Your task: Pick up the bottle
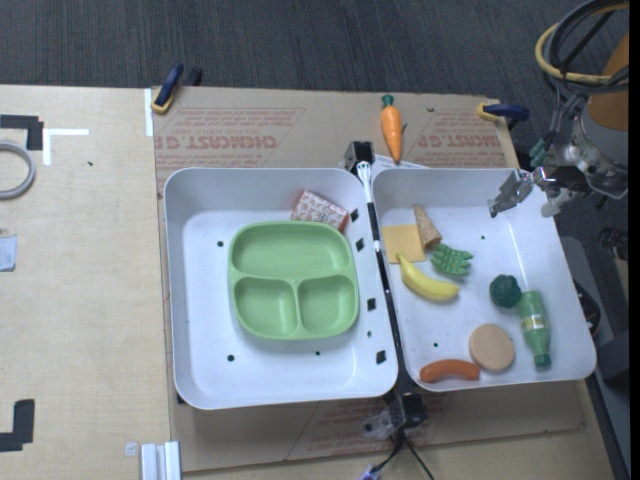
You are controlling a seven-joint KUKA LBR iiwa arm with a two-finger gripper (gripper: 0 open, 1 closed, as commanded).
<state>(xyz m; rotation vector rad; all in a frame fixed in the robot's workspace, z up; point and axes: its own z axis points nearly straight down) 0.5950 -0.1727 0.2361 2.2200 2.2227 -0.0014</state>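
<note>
1. The bottle point(534, 329), green with a pale label band, lies on its side in the right bin point(560, 258), close along that bin's right wall and near its front right corner. Its long axis runs roughly parallel to the wall, cap end toward the front.

2. A dark green broccoli piece point(505, 290) sits just beside the bottle's upper end; a round tan cookie point(492, 348) lies just to its left, and a sausage point(450, 370) rests near the front wall. These neighbours leave little free room on the bottle's inner side, so the wall side and the bottle's midsection are judged the likeliest approach zones.

3. The gripper point(530, 190) hangs over the back right corner of the right bin, well apart from the bottle. Nothing is seen between the jaws; whether they stand open or closed cannot be told at this size.

4. The remaining items in the right bin, a banana point(428, 280), a cheese wedge point(404, 240) and a green leafy piece point(451, 259), cluster toward its left wall, clear of the likely travel path.

5. The left bin point(190, 298) holds a green divided plate point(294, 280) and a small printed packet point(319, 208). A toy carrot point(390, 126) lies on the counter point(80, 318) behind the bins.

6. Judgement: the pick has not begun; the arm must travel forward along the right wall and descend.
</note>
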